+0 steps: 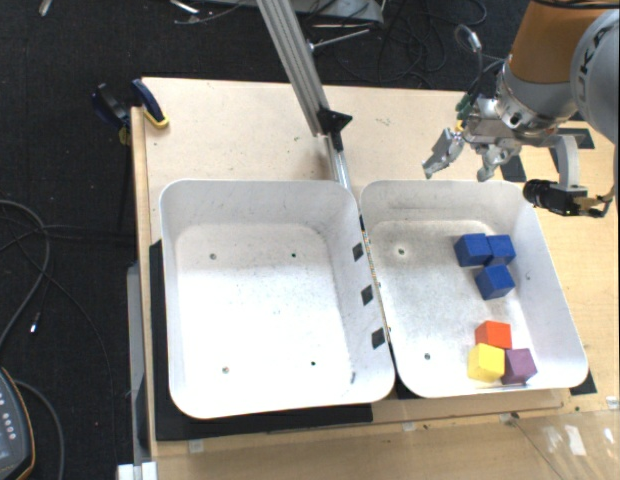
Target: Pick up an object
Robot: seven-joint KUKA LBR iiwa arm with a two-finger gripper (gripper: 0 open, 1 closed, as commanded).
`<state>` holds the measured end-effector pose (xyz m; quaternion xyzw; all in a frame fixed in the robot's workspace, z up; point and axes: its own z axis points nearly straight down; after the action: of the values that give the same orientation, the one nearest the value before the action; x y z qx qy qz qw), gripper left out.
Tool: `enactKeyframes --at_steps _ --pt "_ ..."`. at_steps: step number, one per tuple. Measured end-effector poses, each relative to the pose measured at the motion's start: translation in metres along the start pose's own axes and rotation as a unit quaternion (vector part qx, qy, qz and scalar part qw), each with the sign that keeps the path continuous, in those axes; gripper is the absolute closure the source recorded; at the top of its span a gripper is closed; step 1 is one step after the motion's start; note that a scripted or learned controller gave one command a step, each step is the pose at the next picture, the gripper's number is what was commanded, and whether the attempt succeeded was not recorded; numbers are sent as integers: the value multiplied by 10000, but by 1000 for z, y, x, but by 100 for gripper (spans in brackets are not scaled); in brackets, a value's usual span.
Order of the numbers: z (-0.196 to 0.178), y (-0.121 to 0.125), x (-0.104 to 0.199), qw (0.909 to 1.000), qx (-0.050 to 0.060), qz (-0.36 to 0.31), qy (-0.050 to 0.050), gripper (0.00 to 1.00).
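My gripper hangs above the back rim of the right bin, its two fingers spread apart with nothing between them. Inside that bin, blue blocks lie toward the right side, with another blue block just in front of them. Near the bin's front right corner sit an orange block, a yellow block and a purple block, packed close together. The gripper is well behind and above all the blocks.
The left bin lies beside the right one, their rims meeting in the middle. A slanted metal bar rises from the bench behind the bins. A blue and yellow clamp sits at the bench's back left corner.
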<state>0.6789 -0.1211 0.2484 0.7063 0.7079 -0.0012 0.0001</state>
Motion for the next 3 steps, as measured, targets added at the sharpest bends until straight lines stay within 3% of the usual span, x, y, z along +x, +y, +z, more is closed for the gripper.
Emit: enactKeyframes --at_steps 1,2,3 --pt "125 -25 -65 10000 28 30 5 0" --pt "154 -55 -49 10000 3 15 10 0" --pt "143 -54 -50 10000 -19 19 4 100"
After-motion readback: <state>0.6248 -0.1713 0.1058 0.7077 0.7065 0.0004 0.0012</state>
